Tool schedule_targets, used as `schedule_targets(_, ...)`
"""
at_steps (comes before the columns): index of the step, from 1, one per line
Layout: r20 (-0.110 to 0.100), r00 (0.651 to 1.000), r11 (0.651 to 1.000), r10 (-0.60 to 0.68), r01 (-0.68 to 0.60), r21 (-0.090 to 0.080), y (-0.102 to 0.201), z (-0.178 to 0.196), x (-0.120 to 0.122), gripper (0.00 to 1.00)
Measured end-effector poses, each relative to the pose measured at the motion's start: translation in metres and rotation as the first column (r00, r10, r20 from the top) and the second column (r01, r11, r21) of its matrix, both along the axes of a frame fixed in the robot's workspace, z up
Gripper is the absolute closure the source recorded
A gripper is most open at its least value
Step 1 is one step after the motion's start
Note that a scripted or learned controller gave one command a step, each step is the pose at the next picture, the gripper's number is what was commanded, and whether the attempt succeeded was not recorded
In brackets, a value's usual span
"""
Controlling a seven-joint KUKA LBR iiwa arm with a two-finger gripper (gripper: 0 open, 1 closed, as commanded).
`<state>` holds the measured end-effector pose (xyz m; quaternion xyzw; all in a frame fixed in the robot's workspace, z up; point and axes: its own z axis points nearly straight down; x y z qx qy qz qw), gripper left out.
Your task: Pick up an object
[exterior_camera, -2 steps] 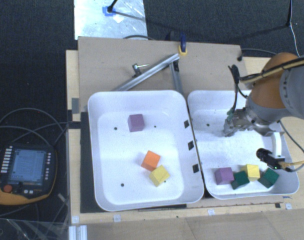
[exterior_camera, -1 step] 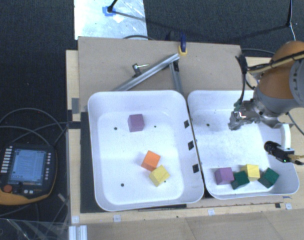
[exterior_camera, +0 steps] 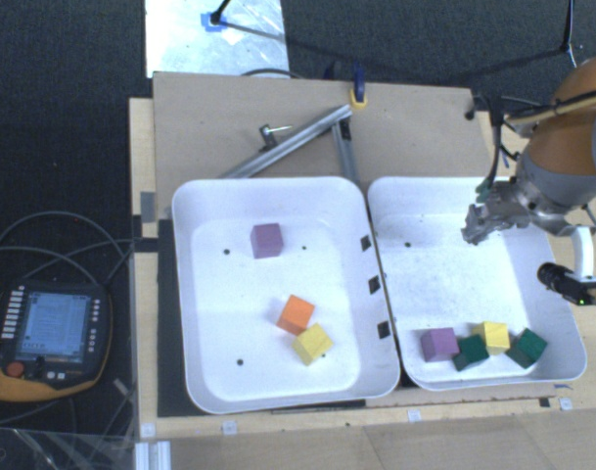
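Observation:
The left bin (exterior_camera: 195, 262) holds a purple cube (exterior_camera: 266, 240) toward the back, an orange cube (exterior_camera: 296, 313) near the middle and a yellow cube (exterior_camera: 313, 344) just in front of the orange one. Along the front of the right bin (exterior_camera: 444, 253) lie a purple cube (exterior_camera: 438, 344), a dark green cube (exterior_camera: 470, 352), a yellow cube (exterior_camera: 495, 336) and another dark green cube (exterior_camera: 527, 347). My gripper (exterior_camera: 477, 229) hangs over the back right part of the right bin, well behind that row of cubes, with nothing seen in it.
A metal bar (exterior_camera: 288, 141) lies slanted on the brown board behind the bins. A teach pendant (exterior_camera: 48, 336) with cables sits on the floor at the left. A small black part (exterior_camera: 562, 280) of the arm sticks out over the right bin's right rim.

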<state>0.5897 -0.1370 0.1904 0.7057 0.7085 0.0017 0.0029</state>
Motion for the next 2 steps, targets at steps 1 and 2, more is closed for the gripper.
schedule_targets(1, 0.003, 1.000, 1.000, 0.001, -0.001, -0.001, -0.001, 0.065, 0.002, 1.00)
schedule_targets(2, -0.006, 1.000, 1.000, 0.006, -0.006, 0.003, 0.053, 0.055, 0.000, 1.00)
